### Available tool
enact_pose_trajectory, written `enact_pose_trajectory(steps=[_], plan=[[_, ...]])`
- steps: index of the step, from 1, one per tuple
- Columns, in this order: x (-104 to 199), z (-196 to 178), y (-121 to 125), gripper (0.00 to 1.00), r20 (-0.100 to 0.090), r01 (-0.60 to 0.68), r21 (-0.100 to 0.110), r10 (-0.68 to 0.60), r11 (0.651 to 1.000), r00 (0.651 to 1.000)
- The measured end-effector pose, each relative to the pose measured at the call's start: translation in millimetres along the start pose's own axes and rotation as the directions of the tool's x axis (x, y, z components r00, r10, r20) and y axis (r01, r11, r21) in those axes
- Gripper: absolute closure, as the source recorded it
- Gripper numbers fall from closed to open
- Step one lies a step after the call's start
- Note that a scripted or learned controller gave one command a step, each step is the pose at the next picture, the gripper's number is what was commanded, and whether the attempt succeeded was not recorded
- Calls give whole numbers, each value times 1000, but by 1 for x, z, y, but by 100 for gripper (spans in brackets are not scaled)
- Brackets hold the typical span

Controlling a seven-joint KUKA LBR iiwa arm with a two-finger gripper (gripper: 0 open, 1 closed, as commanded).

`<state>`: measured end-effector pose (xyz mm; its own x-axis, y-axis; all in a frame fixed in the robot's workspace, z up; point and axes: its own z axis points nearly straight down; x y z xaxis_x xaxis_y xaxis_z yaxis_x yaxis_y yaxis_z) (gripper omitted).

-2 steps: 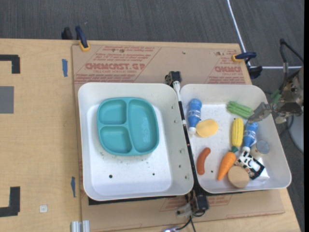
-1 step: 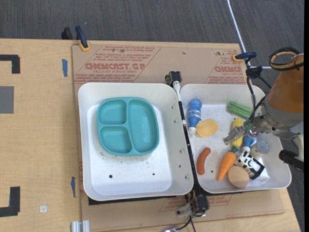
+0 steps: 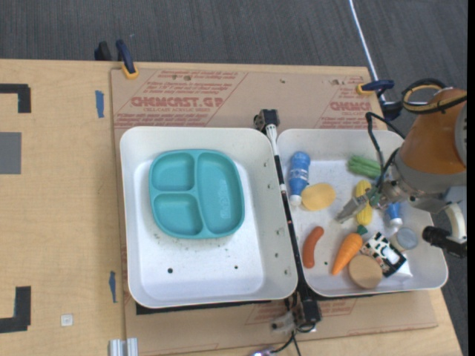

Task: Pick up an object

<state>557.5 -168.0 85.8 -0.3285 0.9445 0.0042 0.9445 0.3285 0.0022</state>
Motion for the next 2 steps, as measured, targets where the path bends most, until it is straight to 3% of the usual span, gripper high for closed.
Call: enact_pose_trajectory(steps=[1,2], plan=[[-2,-11,1,100,7,-2,-4,2,1000,1000],[61,-103,-61,100,2,-281,4,281,960,960]])
